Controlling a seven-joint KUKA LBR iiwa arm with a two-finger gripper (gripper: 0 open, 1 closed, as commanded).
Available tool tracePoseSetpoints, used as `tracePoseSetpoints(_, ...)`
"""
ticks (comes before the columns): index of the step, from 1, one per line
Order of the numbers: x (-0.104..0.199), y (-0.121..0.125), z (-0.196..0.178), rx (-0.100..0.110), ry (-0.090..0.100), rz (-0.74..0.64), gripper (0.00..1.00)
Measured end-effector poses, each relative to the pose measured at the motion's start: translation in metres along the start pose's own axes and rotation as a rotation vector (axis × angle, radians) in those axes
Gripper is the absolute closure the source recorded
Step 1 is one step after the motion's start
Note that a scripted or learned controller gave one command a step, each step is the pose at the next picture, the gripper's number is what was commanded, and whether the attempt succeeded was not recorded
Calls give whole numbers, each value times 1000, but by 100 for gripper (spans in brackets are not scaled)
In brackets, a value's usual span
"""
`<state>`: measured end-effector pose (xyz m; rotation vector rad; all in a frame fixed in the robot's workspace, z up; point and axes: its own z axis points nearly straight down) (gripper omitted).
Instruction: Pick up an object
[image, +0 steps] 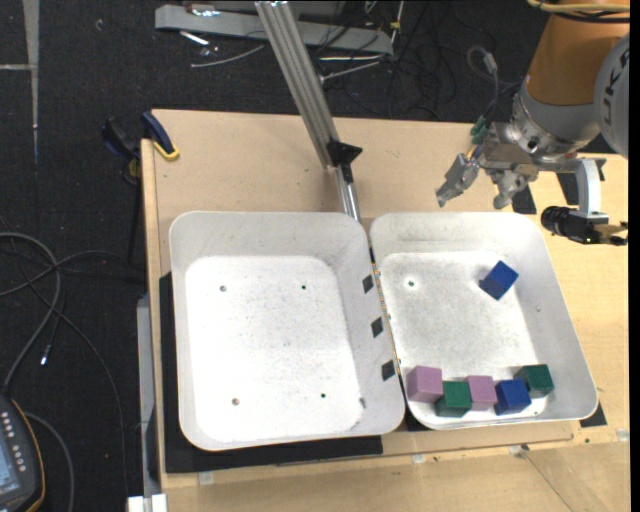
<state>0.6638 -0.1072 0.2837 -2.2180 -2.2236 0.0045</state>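
**Claw poised above the right bin's far rim, blocks below**

Nearest the camera, along the front wall of the right shallow white plastic bin (560, 300), a row of small cubes sits packed together: a pale purple cube (425, 382) at the left end, a dark green cube (455, 397) touching it, a second pale purple cube (482, 391), a blue cube (512, 395), and a dark green cube (538, 378) at the right end, towards the bin's 5 o'clock corner.

Further in, a lone blue cube (498, 280) rests tilted on the bin floor at about 1 o'clock from the bin's centre, well apart from the row.

The left shallow white plastic bin (190, 300) lies beside it, the two rims touching.

Beyond the right bin's far rim, over the tan wooden table (250, 160), hangs the grey metal claw (485, 185), at 12 o'clock from the lone blue cube. Its fingers (455, 182) are spread apart with nothing between them. Behind it rises the arm's orange band (565, 50).
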Motion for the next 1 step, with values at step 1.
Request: tracePoseSetpoints(1,-64,-30,104,6,0,8,0)
